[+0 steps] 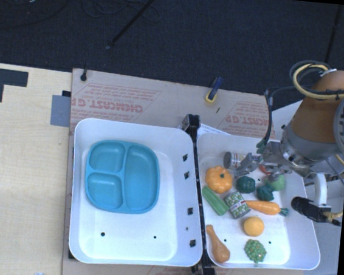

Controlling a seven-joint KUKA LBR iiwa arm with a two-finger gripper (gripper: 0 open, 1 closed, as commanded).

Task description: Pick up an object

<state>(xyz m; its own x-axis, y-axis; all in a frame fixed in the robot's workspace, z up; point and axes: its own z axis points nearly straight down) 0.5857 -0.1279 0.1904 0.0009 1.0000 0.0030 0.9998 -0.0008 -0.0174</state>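
Observation:
The right white bin [303,251] holds several toy foods. An orange pumpkin [219,180], a green cucumber [213,200], a small labelled can [236,204], a carrot [264,207] and an orange ball [253,226] lie near its middle. A tan squash [217,245] and a green bumpy piece [255,250] lie at the front. Two dark green pieces [246,184] [266,193] sit below my gripper [265,164], which hangs low over the back of this bin, beside a silver can [233,160]. Nothing visibly sits in the gripper.
The left white bin [88,235] holds a blue divided plate [122,177]. A black divider [193,197] runs between the bins. The grey arm with its orange band [325,101] comes in from the right, and a black part [311,208] overhangs the right bin's edge.

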